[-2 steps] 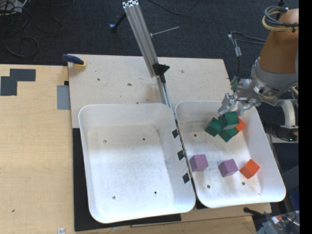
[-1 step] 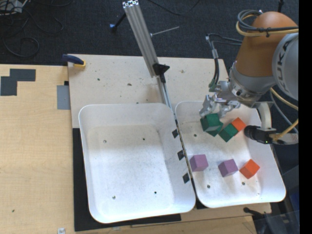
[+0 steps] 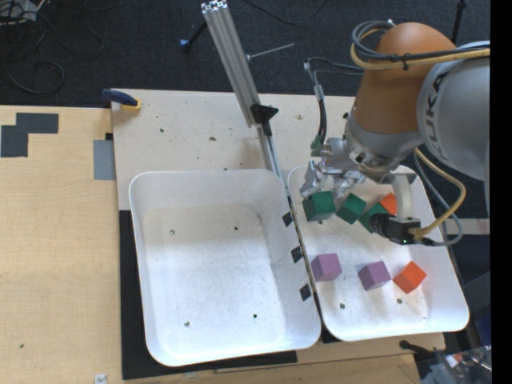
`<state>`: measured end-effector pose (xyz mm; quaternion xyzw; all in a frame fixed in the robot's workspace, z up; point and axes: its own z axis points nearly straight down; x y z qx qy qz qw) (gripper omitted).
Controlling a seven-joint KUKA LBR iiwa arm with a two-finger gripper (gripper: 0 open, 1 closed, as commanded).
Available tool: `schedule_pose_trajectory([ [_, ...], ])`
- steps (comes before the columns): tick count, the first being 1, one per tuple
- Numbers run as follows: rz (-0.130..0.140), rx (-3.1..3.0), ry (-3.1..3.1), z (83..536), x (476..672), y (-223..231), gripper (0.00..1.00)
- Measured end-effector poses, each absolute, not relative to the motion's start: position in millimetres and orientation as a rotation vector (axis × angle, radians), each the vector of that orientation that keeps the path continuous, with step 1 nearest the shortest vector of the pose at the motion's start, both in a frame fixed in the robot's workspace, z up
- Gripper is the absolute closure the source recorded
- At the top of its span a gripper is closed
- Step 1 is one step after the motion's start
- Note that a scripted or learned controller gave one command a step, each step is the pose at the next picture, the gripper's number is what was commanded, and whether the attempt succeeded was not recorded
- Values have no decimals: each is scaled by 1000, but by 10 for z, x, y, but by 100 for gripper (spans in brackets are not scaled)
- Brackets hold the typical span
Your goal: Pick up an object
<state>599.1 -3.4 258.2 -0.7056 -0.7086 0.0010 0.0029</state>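
You're seeing a green block (image 3: 321, 206) sitting at the right bin's (image 3: 448, 314) ten o'clock corner, with the gripper (image 3: 326, 184) hanging right above it; whether its fingers are apart or together, you cannot tell. Two purple blocks (image 3: 326, 267) are lying at six o'clock, an orange one (image 3: 410, 278) at four.

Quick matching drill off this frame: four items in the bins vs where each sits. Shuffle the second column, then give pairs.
Things:
1. left bin
2. orange cube
3. green cube
4. purple cube

Places:
A. right bin, near its left wall, toward the front
B. right under the gripper, at the back of the right bin
C. left of the divider, by the wooden bench surface
D. right bin, toward the front, right of the other purple cube

Pairs: 1-C, 2-D, 3-B, 4-A
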Motion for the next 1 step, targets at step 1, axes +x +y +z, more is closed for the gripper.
schedule_pose_trajectory([
  [1,5,-2213,-2222,2581,5925,459,100],
])
